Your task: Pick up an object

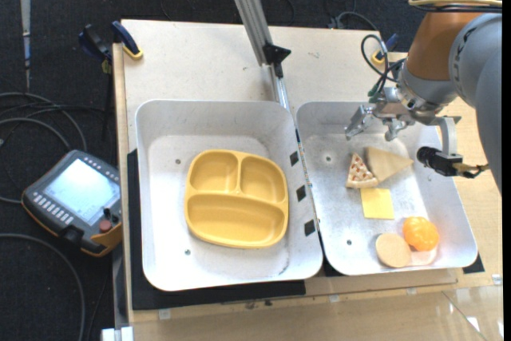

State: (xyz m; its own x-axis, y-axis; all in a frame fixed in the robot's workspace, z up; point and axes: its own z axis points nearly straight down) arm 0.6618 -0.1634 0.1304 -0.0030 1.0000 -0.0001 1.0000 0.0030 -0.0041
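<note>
The gripper point(374, 124) hangs over the back part of the right bin point(329, 141), and its two fingers stand apart with nothing between them. The nearest thing to pick is the tan wedge point(389, 163), which looks like a toy piece of cheese or bread. It lies just in front of the gripper, a little toward the near edge of the bench point(192, 60), so I judge that the coming move is mostly a short descent with a small shift forward. The long axis of the wedge runs across the bin, from its pointed end on the right to the broad end on the left, so the fingers would probably close best across its short side.

Touching the left end of the wedge is a toy pizza slice point(360, 171), and this closeness may disturb a grasp. Just in front of them lies a flat yellow square point(378, 204), perhaps a toy cheese slice. In the near right corner of the same bin there is an orange ball-like fruit point(420, 234) beside a round beige disc point(392, 250); a pale pink piece under the fruit is too hidden to name.

The left bin point(160, 132) holds a yellow divided plate point(236, 199) with three compartments, and nothing lies in them
</note>
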